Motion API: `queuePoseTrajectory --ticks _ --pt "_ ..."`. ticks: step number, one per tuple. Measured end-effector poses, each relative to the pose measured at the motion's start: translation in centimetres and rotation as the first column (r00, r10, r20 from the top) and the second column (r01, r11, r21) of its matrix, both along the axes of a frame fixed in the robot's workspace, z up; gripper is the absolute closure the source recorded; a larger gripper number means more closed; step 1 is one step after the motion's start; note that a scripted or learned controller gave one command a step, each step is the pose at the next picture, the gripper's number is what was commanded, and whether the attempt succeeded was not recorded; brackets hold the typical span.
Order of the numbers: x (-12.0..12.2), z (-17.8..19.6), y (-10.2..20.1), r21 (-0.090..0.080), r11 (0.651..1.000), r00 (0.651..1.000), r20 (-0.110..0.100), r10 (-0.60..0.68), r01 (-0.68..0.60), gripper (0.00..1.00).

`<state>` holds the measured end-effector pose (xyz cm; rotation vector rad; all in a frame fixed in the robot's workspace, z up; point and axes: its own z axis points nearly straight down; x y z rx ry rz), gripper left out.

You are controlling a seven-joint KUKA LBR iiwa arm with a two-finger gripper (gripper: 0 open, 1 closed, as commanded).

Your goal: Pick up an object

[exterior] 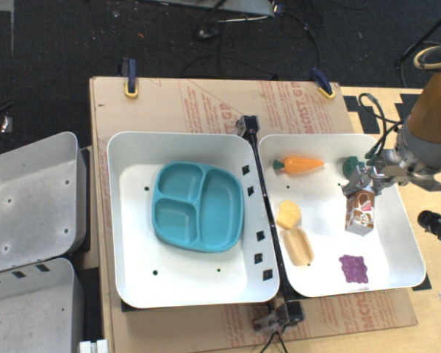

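Camera view puts the carton (360, 212) in the right bin (397, 271), directly below the gripper (369, 176) and seemingly touching it, long axis near upright in frame. Whether the gripper clasps it I cannot tell; the wrist hides that. A green thing (350, 165) sits just left, partly covered.

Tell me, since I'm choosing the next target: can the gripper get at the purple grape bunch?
Probably yes. The purple grape bunch lies alone near the right bin's front, nothing over it; the gripper hovers by the carton.
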<state>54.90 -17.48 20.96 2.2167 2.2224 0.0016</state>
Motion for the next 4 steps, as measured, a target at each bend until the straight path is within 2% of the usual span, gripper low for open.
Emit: queuePoseTrajectory --ticks 1,2,4 --pt "0.0 3.0 0.0 0.0 1.0 1.0 -0.001 0.0 0.0 1.0" --pt "0.4 2.9 6.3 0.002 1.0 1.0 -0.003 0.005 -0.005 1.0" --pt "3.0 3.7 17.2 0.002 1.0 1.0 -0.001 0.005 -0.005 1.0"
